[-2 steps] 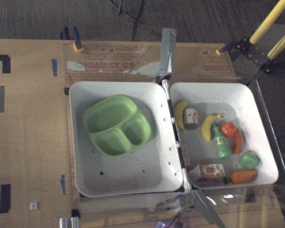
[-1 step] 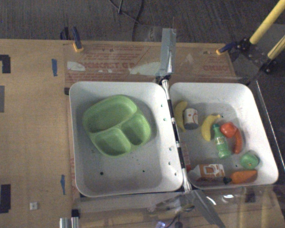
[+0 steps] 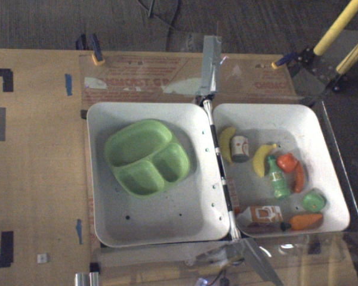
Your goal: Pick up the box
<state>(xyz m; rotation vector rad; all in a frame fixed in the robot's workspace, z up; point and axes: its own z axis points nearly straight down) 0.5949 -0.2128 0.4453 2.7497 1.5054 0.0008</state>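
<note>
Box flat near right bin's front wall, beside carrot

A green divided plate lies in the left bin.

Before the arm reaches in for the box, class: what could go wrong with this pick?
1. The box lies flat against the right bin's near wall, leaving little room on that side.
2. A carrot touches its end and could be dragged along.
3. The green bottle stands close above it and might be knocked.

Faint red print on the cardboard, none legible.
</note>
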